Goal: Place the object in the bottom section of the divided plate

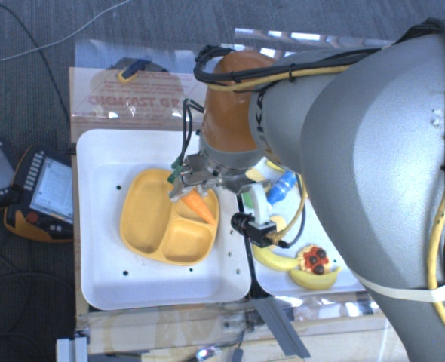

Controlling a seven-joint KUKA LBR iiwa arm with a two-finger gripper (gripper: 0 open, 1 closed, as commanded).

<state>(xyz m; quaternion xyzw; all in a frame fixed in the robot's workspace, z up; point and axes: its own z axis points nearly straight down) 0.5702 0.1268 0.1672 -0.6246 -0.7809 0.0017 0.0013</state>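
Arm: looms nearest, reaching from your right.
Gripper: pinching the carrot over the divided plate.
Your move: shift to the bottom section, lower, then release.

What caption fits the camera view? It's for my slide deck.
Gripper over the yellow divided plate, with an orange carrot at its tip.

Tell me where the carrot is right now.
The carrot lies in the left bin, at the right side of the yellow divided plate, just below the gripper; the banana is in the other bin.
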